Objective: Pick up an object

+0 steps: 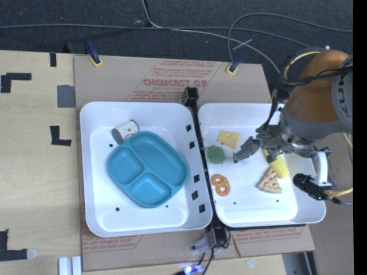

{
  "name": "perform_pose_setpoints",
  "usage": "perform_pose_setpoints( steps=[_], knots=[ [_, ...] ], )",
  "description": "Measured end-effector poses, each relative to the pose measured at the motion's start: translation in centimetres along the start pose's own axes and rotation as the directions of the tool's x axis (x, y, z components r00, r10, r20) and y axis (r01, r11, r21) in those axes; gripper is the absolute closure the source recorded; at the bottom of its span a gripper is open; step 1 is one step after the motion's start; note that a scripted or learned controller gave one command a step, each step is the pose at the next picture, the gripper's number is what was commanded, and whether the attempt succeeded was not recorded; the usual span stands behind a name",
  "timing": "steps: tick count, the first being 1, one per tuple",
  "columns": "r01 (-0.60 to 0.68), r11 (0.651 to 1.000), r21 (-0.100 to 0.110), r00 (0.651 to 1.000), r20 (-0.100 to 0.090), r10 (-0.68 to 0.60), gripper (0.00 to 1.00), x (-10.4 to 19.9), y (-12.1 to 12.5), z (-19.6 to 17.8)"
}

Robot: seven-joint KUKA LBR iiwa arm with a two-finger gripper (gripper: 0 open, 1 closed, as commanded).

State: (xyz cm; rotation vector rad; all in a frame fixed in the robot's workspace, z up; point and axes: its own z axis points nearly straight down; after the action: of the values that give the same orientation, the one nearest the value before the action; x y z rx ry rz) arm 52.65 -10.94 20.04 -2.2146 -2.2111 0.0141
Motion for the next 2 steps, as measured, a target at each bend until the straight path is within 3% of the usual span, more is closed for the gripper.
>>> perform_pose_setpoints(
  steps=[1, 2],
  knots=[
    [0.003, 1.000, -0.013, 1.000, 0.002, -0.003, 0.00, 0.0, 0.3, -0.7],
    [0.003, 1.000, -0.010, 1.000, 0.002, -0.003, 0.00, 0.6, 0.0, 3.9]
  ],
)
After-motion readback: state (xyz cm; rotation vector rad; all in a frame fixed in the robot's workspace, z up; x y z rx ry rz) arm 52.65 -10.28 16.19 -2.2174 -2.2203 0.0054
